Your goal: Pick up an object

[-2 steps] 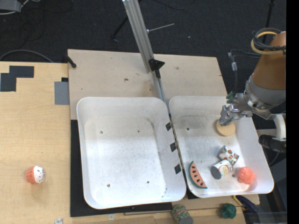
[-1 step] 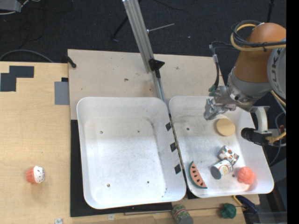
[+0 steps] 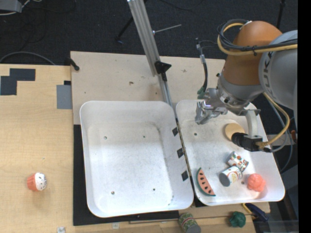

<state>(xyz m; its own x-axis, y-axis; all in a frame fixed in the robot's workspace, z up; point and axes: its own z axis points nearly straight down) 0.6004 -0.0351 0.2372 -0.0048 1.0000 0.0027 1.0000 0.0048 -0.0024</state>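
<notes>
Counts on and around the bench

Two white bins [image 3: 129, 111]. One watermelon slice [image 3: 204, 182], two small cans [image 3: 231, 174], one pink ball [image 3: 256, 182], one tan disc [image 3: 233, 129], one red-and-white toy [image 3: 37, 182], one green lump [image 3: 237, 219].

No readable text, label or number anywhere.

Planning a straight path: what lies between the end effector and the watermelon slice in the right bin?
In the camera view, bare white bin floor runs from the end effector down to the watermelon slice; nothing sits on that stretch.
</notes>
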